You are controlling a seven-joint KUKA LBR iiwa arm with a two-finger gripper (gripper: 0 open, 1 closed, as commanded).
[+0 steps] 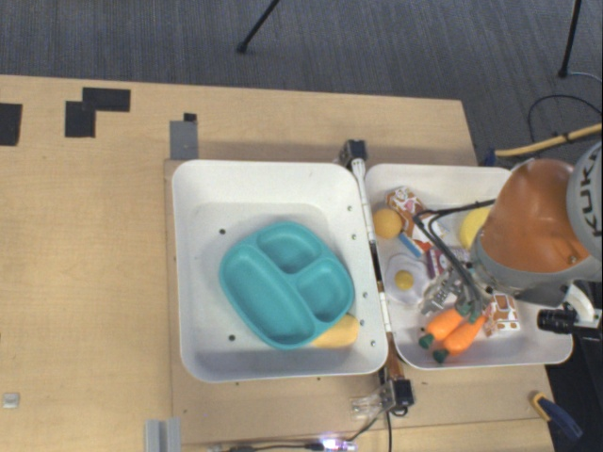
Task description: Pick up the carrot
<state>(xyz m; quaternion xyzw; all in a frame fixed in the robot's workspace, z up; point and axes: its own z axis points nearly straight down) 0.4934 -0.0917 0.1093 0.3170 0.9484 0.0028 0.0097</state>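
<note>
I see the arm (542,219) reaching in from the right over the right bin (528,351), its orange band covering much of that bin's far side. The gripper (454,299) hangs low near the bin's front, right above the carrot (450,331). The carrot lies in the right bin's front part, with what looks like a second orange piece touching it. The metal fingertips sit just at the carrot's upper end, but I cannot tell whether the jaws are spread or pressed together. In the left bin (203,252) a teal divided plate (287,285) rests with a yellow piece (337,332) at its near edge.
</note>
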